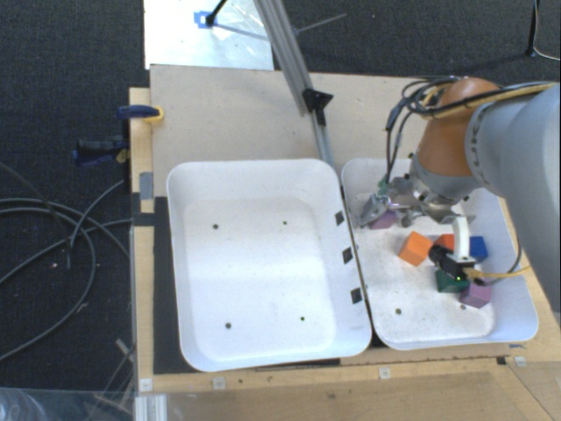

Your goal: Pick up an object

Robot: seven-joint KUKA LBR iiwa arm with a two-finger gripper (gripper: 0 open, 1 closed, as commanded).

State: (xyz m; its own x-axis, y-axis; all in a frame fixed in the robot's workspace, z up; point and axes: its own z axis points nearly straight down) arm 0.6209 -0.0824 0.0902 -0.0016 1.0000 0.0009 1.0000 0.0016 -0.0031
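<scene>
Camera view: jaws low in the right-hand bin, next to a purple block

So the grey arm with the orange band [456,147] comes in from the view's right and bends down over the right-hand shallow white plastic bin [517,323]. The jaws sit low near that bin's upper-left corner, close to the wall. Honestly I can't tell whether they're wide or narrow, as the metal and cables are too bunched together from this angle.

Stuff to pick, all on the floor of that same bin:
- small purple block [384,221], just beside the jaws on their lower side. I can't tell if it's touching them.
- orange cube [415,249], nearer the middle and apart from that purple one.
- blue block [479,247], further right and partly hidden by robot hardware.
- small dark green piece [452,281], lower down, with a second purple block [477,296] just beside it toward the lower-right corner.

The left-hand shallow white plastic bin [263,261] butts right up against the other one, with little black clips [347,254] along the seam. Both rest on the pale wooden tabletop [228,112]. A blue clamp with a yellow tip [140,112] grips the tabletop's left edge, and loose black cables [53,244] lie on the dark carpet beyond it. A silver pole [282,38] slants down from the top toward the gap between the bins.
</scene>
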